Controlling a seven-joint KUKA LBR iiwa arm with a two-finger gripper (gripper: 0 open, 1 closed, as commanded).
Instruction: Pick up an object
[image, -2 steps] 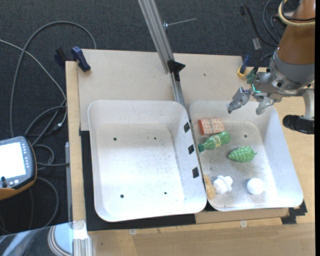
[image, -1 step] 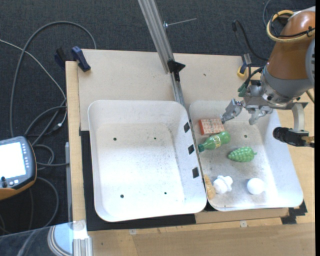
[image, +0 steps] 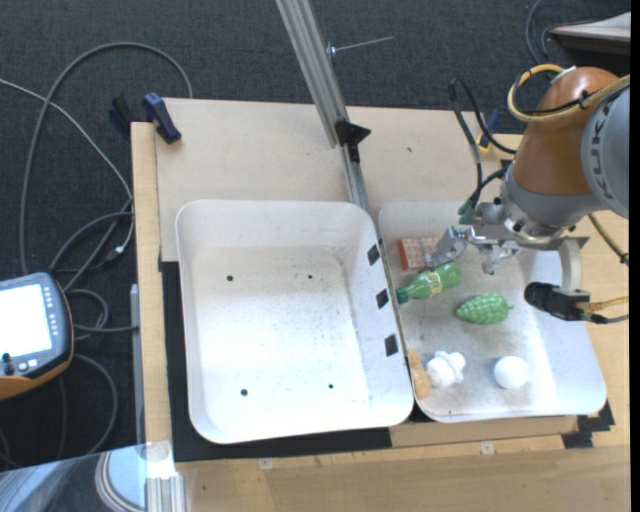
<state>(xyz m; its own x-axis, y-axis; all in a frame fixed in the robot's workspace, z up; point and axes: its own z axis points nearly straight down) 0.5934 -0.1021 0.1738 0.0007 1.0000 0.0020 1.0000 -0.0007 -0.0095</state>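
Two shallow white bins sit side by side on the table, and the right bin serves as the landmark. Nearest the camera, along that bin's front, lie a small white piece toward its left corner and a white ball just right of it. Farther back, near the bin's middle, rests a knobbly green object. Left of it and a little farther back lies a green bottle, tilted, with an orange-red packet just behind it at the bin's rear left. The gripper hangs over the bin's rear, just above the bottle's far end; its fingers look spread apart, gripping nothing. The left bin adjoins the right bin's left wall
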